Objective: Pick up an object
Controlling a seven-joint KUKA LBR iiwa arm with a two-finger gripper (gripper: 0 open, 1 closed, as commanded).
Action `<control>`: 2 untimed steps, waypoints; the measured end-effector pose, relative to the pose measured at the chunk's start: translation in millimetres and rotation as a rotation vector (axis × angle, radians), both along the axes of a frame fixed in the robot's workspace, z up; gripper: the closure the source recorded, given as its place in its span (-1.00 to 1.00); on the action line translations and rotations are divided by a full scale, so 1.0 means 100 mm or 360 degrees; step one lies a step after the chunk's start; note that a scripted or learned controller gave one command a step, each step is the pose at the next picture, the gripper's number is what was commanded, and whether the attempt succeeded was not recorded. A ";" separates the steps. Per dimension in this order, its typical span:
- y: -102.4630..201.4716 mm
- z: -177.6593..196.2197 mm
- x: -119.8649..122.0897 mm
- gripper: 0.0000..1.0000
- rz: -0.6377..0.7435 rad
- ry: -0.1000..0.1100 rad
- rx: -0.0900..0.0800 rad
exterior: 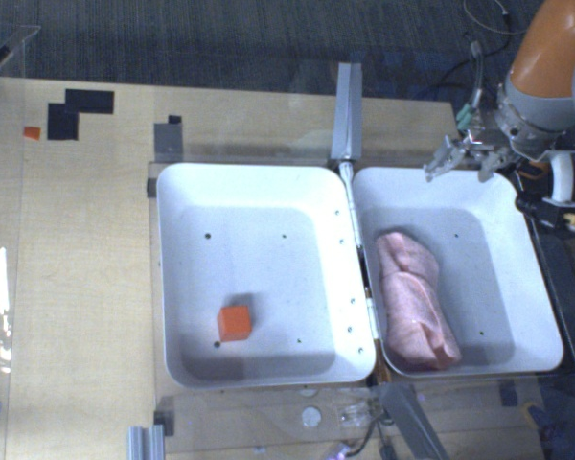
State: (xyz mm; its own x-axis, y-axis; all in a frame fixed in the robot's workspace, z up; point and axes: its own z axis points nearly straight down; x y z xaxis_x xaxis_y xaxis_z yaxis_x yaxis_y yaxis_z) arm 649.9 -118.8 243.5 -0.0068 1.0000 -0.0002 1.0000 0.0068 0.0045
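Gripper (457, 157) poised above the far rim of the right bin (517, 257), fingers spread apart, nothing between them. Cloth (414, 300), pink and rolled, lying lengthwise along the left side of that bin, touching or nearly touching the wall shared with the left bin (182, 257). Block (235, 323), small and orange, sitting toward the near-left of the left bin, well apart from the gripper.

Likely trouble: closing on a loose fold of cloth and lifting only a layer, then slipping free under its own sag; coming down too close to the dividing wall and striking the rim instead of straddling the roll; for the block, a long reach across both bins and a small target easily nudged aside on slick plastic rather than caught.

Both bins shallow, white, smooth, set side by side on a pale wooden bench (86, 257), with black and orange markers near the far-left corner. Dark ribbed flooring beyond the bench
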 end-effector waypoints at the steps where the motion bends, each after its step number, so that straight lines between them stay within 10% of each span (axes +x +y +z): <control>1: 0.19 -1.23 -0.30 -1.00 0.0298 -0.0001 -0.0001; 2: 0.14 -1.53 -0.73 -1.00 0.0368 -0.0019 -0.0004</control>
State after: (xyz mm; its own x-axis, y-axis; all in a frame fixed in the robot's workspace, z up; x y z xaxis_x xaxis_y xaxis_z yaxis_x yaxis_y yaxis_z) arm 576.5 -104.3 90.8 -0.2360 0.9718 -0.0043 0.9716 0.2360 0.0158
